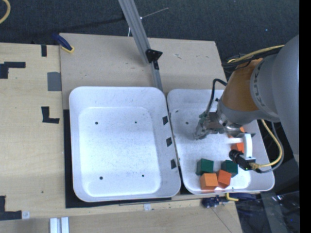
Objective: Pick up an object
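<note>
You are looking at the approach step, as far as one can judge: nothing is lifted, and the pick has yet to be made. Start with the bench (121, 57), which fills the middle of the frame and carries the two bins. The left bin (77, 101) sits centre-left; the right bin (187, 98) sits centre-right and holds all the blocks. The arm (265, 89) comes in from the right edge, its orange band above the wrist, and reaches down over the upper half of the right bin.

The gripper (201, 131) hangs low over bare bin floor, in the middle of the right bin. Its fingers (198, 134) look drawn close together, with nothing between them, but they are small and dark here, so you cannot tell for sure how far apart they stand, nor whether the tips touch the floor.

The things to pick lie toward the lower right of the frame, well below the gripper: a green block (205, 166), an orange block (209, 180) just beneath it, a second orange block (224, 178) beside that, and a dark green block (229, 167) above it. They sit bunched together.

The next move, by my reading, calls for shifting down-frame toward that cluster, spreading the fingers, and choosing a block with free sides, since the tight grouping could foul a grasp.
</note>
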Controlling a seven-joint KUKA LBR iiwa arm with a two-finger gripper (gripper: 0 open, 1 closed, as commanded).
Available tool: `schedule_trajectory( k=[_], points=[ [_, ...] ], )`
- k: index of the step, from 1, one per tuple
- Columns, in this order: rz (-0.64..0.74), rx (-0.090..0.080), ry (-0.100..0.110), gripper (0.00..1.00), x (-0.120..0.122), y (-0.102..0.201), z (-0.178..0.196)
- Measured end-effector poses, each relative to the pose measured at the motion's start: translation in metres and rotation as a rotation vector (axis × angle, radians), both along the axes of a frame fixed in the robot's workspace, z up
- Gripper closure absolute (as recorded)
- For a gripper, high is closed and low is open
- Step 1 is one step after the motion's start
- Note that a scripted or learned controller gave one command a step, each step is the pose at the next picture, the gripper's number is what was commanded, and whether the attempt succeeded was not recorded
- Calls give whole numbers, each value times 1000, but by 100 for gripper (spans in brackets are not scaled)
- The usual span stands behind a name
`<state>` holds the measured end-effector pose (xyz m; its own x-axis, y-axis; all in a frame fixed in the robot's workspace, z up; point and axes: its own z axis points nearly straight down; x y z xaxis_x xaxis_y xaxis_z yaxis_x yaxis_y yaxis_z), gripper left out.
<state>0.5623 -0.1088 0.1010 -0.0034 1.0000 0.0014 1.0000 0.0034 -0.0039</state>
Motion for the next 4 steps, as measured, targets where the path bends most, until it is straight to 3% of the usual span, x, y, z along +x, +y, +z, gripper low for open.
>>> schedule_trajectory(
  k=[1,4],
  points=[
    [-2,-2,-9,100,2,-4,62],
    [-1,-2,-7,100,-2,-11,188]
  ],
)
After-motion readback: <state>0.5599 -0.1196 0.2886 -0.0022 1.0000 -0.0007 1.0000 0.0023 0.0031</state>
